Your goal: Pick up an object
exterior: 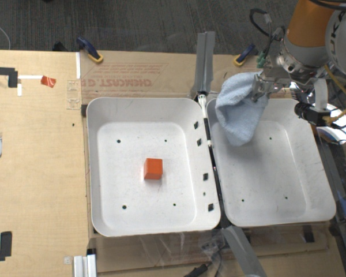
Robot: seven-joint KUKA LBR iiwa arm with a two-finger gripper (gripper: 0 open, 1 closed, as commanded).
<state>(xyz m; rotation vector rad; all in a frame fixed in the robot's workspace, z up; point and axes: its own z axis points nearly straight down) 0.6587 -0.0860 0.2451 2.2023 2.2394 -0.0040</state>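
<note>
Pale blue cloth hangs bunched from the end effector, pinched at its upper right corner between the closed fingers and draping down over the 11 o'clock part of the right bin. Its lower folds seem to hang clear of the bin floor, though that is hard to judge. An orange block sits near the centre of the left bin, well apart at 8 o'clock from the cloth, on the tabletop.
</note>
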